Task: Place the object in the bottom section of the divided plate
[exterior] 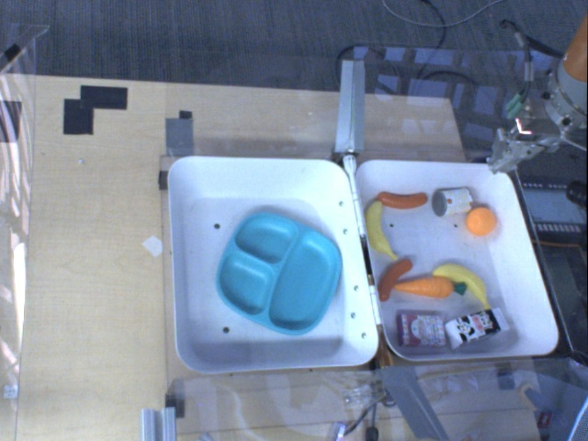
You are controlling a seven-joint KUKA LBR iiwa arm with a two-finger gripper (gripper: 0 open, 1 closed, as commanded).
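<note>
I see the gripper (507,154) at the upper right, hovering over the far right corner of the right bin (542,320), just past its rim; the arm comes in from the right edge with its orange band showing. I can't tell whether the jaws are apart or together, they're too small and blurred against the clutter behind them. Nothing visible between them. The blue divided plate (280,271) sits alone in the left bin (193,246), roughly centred, rotated at a slant: two small sections on its left side, one big section on the right running down to the lower edge. All sections look bare. Everything pickable sits in the right bin, well apart from the plate. Far row: a sausage (402,199) lying sideways, a small grey can (452,200) on its side just right of it, and an orange (480,220) touching or just beside the can. A banana (377,231) runs along the left wall. Mid bin: a second sausage (394,277) tilted, a carrot (424,288) lying across just beside it, and a second banana (464,280) curved behind the carrot's thick end. Near wall: a dark red packet (419,328) lying flat, with a black-and-white carton (472,326) on its side just right of it.
</note>
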